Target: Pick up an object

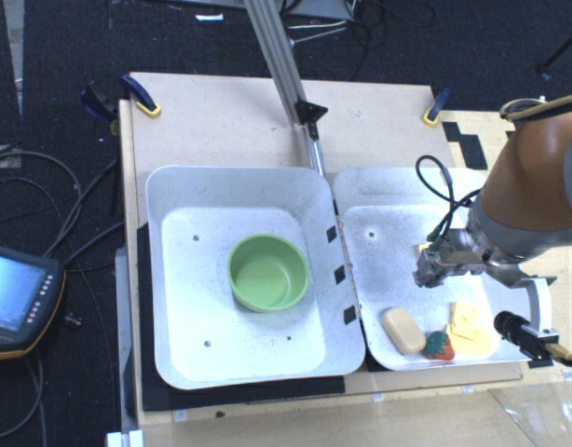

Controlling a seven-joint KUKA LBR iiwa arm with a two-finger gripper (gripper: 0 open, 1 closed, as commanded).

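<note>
Seen from above at a slant: 2 shallow white bins side by side on a pale counter (221, 119). In the left bin (174, 203), 1 green bowl (268, 273), upright, near the middle. In the right bin (379, 203), 3 things close to the front wall: a tan oblong block (403, 331), a small red and green piece (440, 345) just beside it, and a pale yellow piece (469, 327) touching that one on the right. Above the right bin, the claw (433, 270) at the end of the arm (533, 189), hanging over bare bin floor, apart from all 3 things. Black cable (438, 180) looped behind the wrist.
</note>
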